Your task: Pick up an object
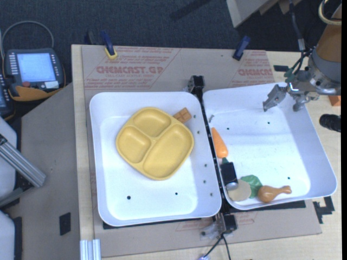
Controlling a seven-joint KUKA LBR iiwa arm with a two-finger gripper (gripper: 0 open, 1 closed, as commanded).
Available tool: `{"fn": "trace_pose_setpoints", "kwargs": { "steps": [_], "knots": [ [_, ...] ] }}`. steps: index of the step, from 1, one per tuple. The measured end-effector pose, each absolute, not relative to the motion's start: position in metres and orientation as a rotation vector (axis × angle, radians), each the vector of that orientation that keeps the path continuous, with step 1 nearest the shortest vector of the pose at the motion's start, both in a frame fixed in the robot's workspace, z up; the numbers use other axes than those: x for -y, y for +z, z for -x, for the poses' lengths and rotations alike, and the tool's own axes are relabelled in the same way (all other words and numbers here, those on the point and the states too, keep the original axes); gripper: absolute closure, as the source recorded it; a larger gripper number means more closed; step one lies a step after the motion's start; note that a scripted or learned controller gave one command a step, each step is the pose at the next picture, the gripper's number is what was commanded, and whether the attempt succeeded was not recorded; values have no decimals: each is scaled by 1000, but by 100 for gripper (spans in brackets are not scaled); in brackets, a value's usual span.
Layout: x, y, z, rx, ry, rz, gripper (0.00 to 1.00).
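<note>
Above the far right corner of the right shallow white bin [303,145], the two-finger gripper [284,101] is seen with its fingers spread apart and nothing between them. Along that bin's left wall an orange plastic carrot [218,142] is laid, with a small black block [228,173] just below it. In the near left corner a round beige disc [239,190], a green leafy toy piece [252,182] and a brown toy drumstick [272,192] are clustered together, well apart from the gripper. In the left white bin [108,188] a yellow three-compartment plastic plate [155,142] is placed, with a small brown block [182,114] touching its far right edge.
</note>
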State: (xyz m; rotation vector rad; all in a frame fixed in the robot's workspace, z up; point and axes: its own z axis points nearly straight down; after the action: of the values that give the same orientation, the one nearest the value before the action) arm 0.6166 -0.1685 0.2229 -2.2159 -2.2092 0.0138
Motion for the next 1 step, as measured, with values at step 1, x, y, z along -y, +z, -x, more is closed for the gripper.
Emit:
{"fn": "trace_pose_setpoints", "kwargs": {
  "steps": [1],
  "knots": [
    [168,232,-619,2222,0,2221,0]
  ]
}}
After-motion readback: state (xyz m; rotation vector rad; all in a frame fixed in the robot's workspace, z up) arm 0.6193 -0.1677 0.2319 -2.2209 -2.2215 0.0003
